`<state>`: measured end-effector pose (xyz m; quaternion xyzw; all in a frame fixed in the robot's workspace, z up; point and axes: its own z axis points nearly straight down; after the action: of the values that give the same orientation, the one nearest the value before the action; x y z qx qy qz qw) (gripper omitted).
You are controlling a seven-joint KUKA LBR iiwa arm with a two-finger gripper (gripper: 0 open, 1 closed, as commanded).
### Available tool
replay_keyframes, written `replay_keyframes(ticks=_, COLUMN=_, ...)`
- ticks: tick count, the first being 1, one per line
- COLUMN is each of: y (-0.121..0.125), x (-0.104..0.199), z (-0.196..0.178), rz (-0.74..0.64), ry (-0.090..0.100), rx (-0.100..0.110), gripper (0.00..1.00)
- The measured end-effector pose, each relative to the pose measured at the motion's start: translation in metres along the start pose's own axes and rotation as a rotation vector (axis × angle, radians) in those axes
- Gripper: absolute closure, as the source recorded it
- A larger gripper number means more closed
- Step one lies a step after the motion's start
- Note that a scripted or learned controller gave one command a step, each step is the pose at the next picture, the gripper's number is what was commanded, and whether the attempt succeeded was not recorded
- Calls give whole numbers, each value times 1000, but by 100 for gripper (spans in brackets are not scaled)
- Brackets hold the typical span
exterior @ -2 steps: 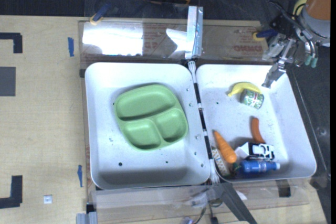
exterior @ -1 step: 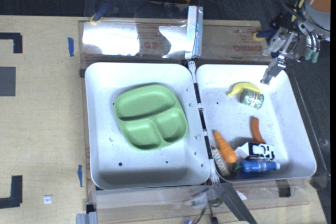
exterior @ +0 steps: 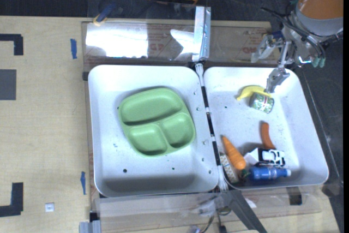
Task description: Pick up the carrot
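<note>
The carrot (exterior: 234,154) is orange and tapered, lying at a slant in the front left part of the right bin (exterior: 305,117), close to the wall between the two bins. My gripper (exterior: 275,76) hangs over the back of the right bin, just above and to the right of a yellow banana (exterior: 246,93). It is well away from the carrot, toward the far right, and nothing shows in its grasp.
A small green-labelled can (exterior: 263,102) lies beside the banana. A reddish-orange sausage-like piece (exterior: 265,134), a black-and-white object (exterior: 271,156) and a blue bottle (exterior: 267,173) crowd the carrot's right side. The left bin (exterior: 103,161) holds a green divided plate (exterior: 157,120).
</note>
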<state>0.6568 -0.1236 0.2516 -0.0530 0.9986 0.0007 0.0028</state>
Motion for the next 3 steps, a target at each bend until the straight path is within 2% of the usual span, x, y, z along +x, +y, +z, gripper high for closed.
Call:
replay_keyframes(ticks=1, y=-36, x=39, z=111, rz=-226, ry=0, rx=0, gripper=0)
replay_keyframes(ticks=2, y=-35, x=37, z=99, rz=-223, ry=-10, rx=0, gripper=100)
replay_keyframes(ticks=3, y=-35, x=37, z=99, rz=-223, ry=-9, rx=0, gripper=0)
